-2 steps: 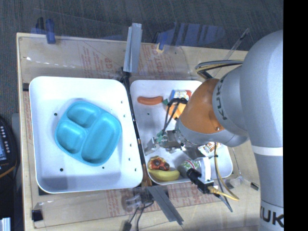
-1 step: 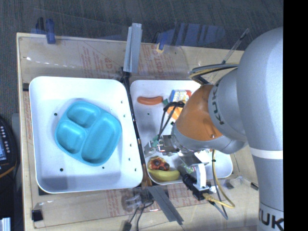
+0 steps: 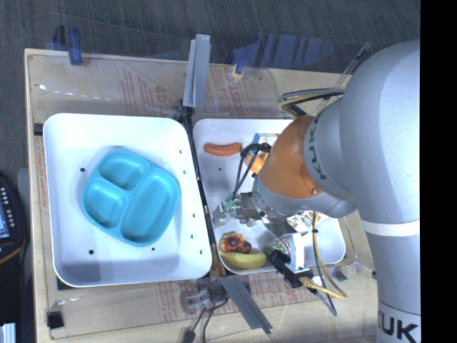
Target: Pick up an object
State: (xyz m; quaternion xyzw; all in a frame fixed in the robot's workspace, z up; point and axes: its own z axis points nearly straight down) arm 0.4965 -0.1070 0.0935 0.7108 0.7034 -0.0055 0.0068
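We find the pincer [image 3: 239, 209] low in the right bin [image 3: 214, 138], just right of the frame's centre, under the orange wrist band [image 3: 285, 166]; whether it is open or closed we cannot tell, since the arm's bulk covers much of it. Just below it, toward the bottom of the frame, lie a banana [image 3: 246, 260] and a small red-and-dark piece [image 3: 234, 244] touching it. A sausage [image 3: 223, 148] lies near the bin's upper edge, well apart. The left bin [image 3: 64, 191] holds a blue divided tray [image 3: 131, 197]. We judge the step to be the descent onto a target, nothing yet held. Next the pincer must settle over one item, probably the banana, and close squarely across it.
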